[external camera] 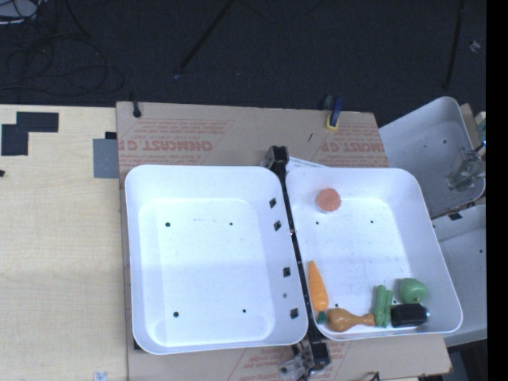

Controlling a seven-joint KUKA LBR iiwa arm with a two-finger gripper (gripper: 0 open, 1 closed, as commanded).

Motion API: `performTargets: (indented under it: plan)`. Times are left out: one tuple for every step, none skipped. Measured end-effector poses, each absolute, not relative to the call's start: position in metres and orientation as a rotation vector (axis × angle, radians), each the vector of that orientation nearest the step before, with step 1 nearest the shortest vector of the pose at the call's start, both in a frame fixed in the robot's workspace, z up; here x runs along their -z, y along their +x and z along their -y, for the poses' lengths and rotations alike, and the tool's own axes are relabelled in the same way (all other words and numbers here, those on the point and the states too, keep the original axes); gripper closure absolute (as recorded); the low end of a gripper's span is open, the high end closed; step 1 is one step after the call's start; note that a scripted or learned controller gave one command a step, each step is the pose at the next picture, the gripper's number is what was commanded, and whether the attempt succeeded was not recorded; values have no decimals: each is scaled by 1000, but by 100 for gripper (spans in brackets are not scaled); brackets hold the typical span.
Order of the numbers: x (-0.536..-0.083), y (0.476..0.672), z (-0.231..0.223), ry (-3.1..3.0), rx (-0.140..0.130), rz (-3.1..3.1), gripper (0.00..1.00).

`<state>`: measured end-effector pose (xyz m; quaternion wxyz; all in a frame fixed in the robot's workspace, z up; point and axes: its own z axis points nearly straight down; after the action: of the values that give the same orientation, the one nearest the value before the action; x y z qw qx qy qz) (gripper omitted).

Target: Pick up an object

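White right bin [413, 189] holds carrot [317, 286], pink disc [328, 200], green pieces [412, 290].

I see a carrot [317, 287], a pink disc [329, 201], green pieces [411, 290] and a black block [409, 315] lying loose in the right bin [429, 221].

A single fixed camera looks down from above the table [55, 236] at a slant, far enough back to take in both white bins whole. The left bin [151, 189] fills the middle of the frame; the right bin [413, 205] lies toward four o'clock. Dark floor with cables [55, 54] runs across the twelve o'clock edge, beyond the table's far side.
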<state>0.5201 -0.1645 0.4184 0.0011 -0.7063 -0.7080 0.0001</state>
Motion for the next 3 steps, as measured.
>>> performTargets:
  plan:
    - [-516, 474, 217, -2234, 3, 2222, 100]
    - [-539, 542, 104, -2209, 3, 2235, 100]
    - [-539, 648, 188, -2229, 1, 2225, 100]
